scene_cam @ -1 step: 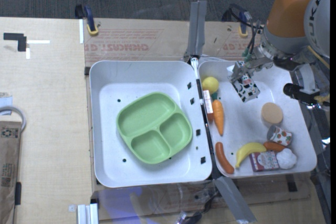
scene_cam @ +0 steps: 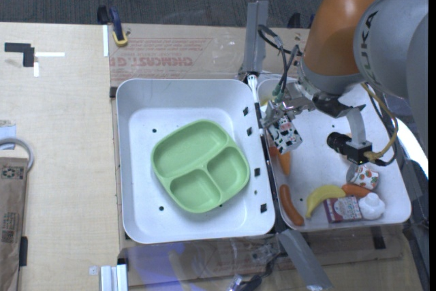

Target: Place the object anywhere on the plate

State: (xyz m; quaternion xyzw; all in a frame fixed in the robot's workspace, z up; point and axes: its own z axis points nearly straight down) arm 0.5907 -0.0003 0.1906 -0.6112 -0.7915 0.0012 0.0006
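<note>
Camera view: the claw [scene_cam: 278, 120] is hovering at the right bin's left wall, apparently grasping a black-and-white spotted carton [scene_cam: 287, 135] hanging just below it. The green plate [scene_cam: 199, 165] is lying leftward. Advisable: clear the wall, release over a compartment.

A banana [scene_cam: 324, 197] is seen lying in the right bin [scene_cam: 398, 211], near its front wall. Just beside it, a sausage [scene_cam: 291, 206] is laid at the bin's left edge. A red carton [scene_cam: 343, 209] is set to the right of the banana, with a white lump [scene_cam: 373, 206] touching it. A brown paper bag [scene_cam: 12, 211] is placed at the bench's far left edge. A blue and yellow clamp [scene_cam: 116, 27] is fixed at the back edge of the bench [scene_cam: 61, 112].
</note>
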